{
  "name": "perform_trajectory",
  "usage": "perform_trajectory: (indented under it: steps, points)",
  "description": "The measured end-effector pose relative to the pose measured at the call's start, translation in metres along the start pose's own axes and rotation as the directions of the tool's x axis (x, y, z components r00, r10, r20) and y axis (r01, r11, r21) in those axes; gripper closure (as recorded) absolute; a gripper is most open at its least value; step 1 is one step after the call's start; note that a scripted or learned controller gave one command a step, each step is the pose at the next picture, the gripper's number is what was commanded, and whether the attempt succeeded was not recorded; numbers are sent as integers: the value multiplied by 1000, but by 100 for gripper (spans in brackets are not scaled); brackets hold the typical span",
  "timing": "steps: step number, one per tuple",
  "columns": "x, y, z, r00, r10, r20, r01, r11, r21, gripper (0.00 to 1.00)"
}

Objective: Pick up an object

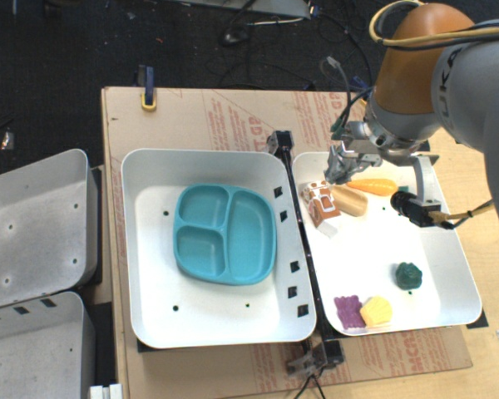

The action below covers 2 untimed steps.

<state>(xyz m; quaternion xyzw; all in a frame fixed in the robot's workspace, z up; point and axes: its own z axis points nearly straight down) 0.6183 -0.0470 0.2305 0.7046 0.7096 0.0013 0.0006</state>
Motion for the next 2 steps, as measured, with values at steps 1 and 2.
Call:
perform_trajectory:
  steps: [1, 2]
  points:
    - [49, 2, 8, 1000, 0, 0, 0, 1000, 3, 100]
    - [106, 15, -4, 1000, -1, -1, 1, 1000, -1, 100]
